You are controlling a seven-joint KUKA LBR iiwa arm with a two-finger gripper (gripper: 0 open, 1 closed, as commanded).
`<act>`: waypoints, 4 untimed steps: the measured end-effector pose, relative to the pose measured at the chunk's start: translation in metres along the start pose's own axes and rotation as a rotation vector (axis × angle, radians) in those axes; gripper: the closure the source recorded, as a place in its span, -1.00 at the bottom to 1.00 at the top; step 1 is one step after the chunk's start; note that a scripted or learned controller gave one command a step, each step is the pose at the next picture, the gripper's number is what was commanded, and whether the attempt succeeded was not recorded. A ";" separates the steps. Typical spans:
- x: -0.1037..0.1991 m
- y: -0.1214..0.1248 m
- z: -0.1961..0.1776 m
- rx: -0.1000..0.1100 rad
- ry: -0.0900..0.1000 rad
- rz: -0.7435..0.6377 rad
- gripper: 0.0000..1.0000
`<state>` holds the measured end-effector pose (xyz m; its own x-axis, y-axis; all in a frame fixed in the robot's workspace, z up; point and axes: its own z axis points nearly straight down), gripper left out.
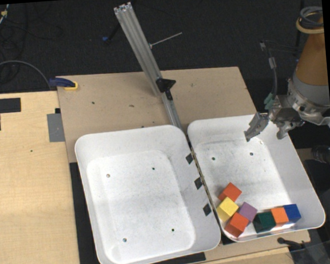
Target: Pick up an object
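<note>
1. Overhead, table (pixel 122 103) carries two white bins side by side: left bin (pixel 99 163), right bin (pixel 283 170).
2. Arm (pixel 311 58) enters from the right; gripper (pixel 270 128) hangs over right bin's far right corner, fingers apart, nothing between them.
3. Blocks cluster at right bin's near edge: two orange-red (pixel 230 192) (pixel 238 223), yellow (pixel 227 208), purple (pixel 247 211), dark green (pixel 264 221), orange (pixel 279 215), blue (pixel 292 212).

Blocks (pixel 254 210) lay clustered in right bin (pixel 282 158), at its near corner, some touching near wall. Left bin (pixel 131 140) sat just left of right bin, rims touching. Gripper (pixel 268 126) hung over right bin's far right corner. Slanted rail (pixel 145 55) stood behind right bin's far left corner.
</note>
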<state>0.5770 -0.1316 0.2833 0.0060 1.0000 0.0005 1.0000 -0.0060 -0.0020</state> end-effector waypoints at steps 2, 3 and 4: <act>0.008 -0.053 0.170 0.000 0.000 0.001 -1.00; 0.008 -0.053 0.170 -0.001 0.000 0.004 -1.00; 0.008 -0.052 0.170 -0.002 0.000 0.006 -1.00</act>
<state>0.5242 -0.1236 0.1134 0.0123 0.9999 0.0002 0.9999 -0.0123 -0.0005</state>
